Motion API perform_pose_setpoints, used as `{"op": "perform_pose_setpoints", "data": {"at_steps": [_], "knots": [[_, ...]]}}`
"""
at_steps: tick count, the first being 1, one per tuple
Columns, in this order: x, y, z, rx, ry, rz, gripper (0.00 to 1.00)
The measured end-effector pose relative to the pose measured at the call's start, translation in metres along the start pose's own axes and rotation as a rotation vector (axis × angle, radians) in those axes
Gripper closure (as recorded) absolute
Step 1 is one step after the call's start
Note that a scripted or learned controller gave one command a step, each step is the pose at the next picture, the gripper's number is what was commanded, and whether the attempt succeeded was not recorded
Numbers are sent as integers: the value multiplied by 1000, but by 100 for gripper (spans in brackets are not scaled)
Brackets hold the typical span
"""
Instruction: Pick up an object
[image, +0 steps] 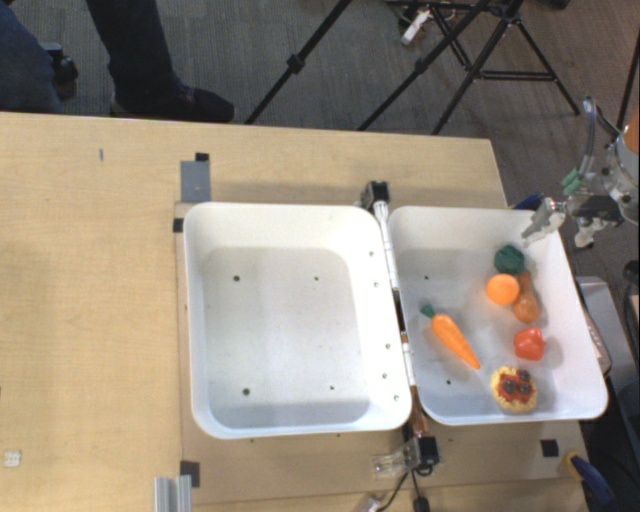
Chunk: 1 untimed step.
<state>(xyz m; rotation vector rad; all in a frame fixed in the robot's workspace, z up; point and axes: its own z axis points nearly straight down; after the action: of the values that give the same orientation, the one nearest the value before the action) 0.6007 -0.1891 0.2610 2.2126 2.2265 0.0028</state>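
The right bin (440, 402) holds several toy foods. An orange carrot (455, 341) with a green top lies near its middle. Along the right side sit a dark green piece (510, 259), an orange ball (502, 290), a brownish-orange piece (527, 306), a red tomato-like piece (530, 344) and a round tart with red topping (514, 388). My gripper (561, 226) hangs over the bin's far right corner, above and to the right of the green piece. Its fingers stand apart and open, with nothing between them.
The left bin (200, 330) stands beside the right one, joined at a hinge strip (392, 300). Tan benchtop (80, 300) stretches to the left. Tripod legs and a person's legs stand on the carpet beyond the bench.
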Motion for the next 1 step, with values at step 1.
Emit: {"op": "perform_pose_setpoints", "data": {"at_steps": [1], "knots": [[33,-7,83,0,1,-96,0]]}}
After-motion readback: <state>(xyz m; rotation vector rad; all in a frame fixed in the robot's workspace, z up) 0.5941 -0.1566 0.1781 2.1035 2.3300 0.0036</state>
